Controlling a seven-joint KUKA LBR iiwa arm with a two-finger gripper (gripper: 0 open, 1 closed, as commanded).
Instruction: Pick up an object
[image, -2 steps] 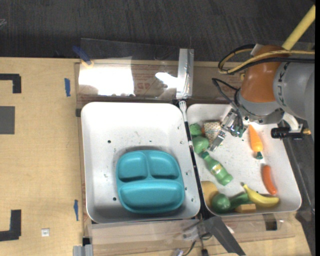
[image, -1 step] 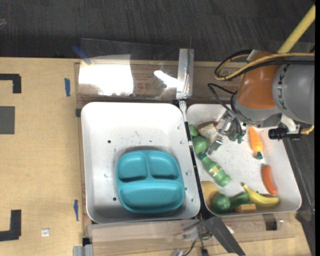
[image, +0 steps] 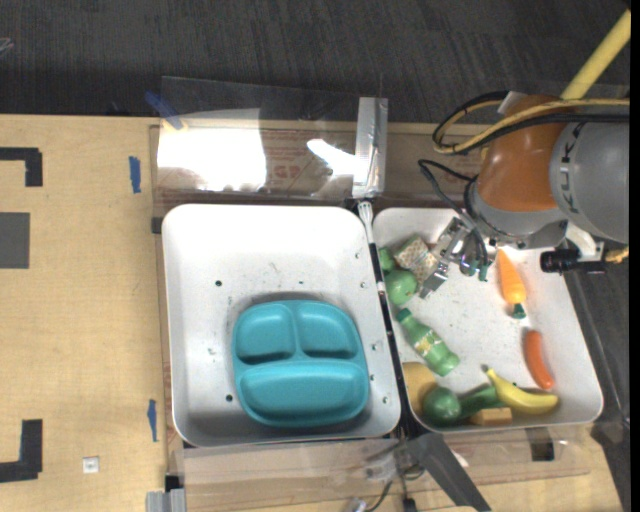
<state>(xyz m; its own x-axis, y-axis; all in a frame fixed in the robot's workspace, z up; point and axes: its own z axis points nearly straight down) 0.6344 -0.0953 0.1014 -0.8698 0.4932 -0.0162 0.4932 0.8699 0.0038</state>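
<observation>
The gripper hangs low over the right bin, near its back left corner; I cannot tell how it is set. Just beneath it lies a small speckled block. The green bottle lies with its long axis diagonal, cap toward the back left. A carrot lies nearby.

Left bin: holds a teal divided tray, lower centre.
Right bin: carrot, sausage, banana, green bottle.
Arm: upper right of the frame.
Gripper: low over the right bin's upper left, beside a small speckled block.
</observation>
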